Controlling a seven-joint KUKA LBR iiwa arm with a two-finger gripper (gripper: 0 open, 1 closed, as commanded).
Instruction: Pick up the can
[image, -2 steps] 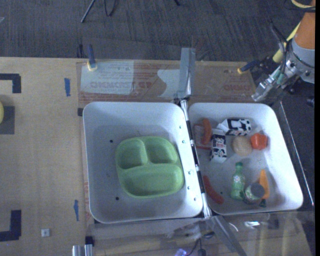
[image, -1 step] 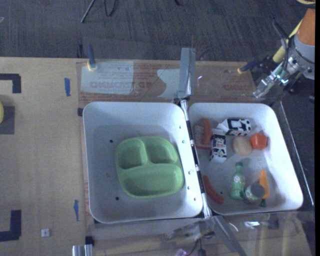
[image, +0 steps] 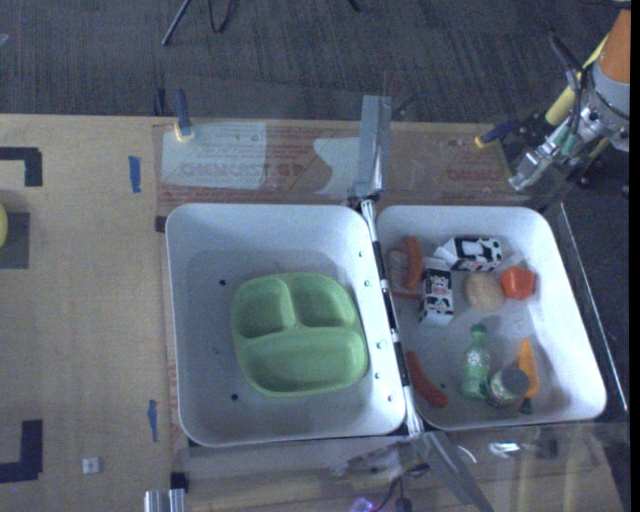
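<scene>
Evidently the pick has not begun: the gripper hangs above the desk beyond the right bin's far corner, and whether it is open or closed I cannot tell. The can stands near that bin's front edge, between a green bottle and a carrot, so the next move calls for a reach across and a descent over it.

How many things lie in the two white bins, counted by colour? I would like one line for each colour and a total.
Green: 2, the divided plate and the bottle.
Orange or red: 4.
Black and white: 2 cartons.
Tan: 1 round thing.
Grey: 1 can.
Total: 10.
</scene>
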